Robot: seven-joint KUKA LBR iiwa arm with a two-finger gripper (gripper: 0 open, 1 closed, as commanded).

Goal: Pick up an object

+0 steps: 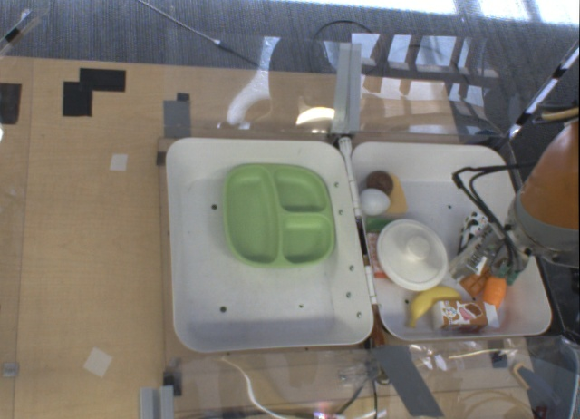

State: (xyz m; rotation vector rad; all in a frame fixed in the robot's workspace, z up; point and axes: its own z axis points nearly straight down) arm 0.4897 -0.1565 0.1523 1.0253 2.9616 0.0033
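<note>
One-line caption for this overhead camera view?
Gripper low in the right bin beside white lid; green tray in left bin.

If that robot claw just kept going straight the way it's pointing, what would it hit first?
The gripper points down into the right bin. Going straight on, it would probably first meet the orange item lying just beneath it, by the small carton. Depth is hard to judge from above.
</note>
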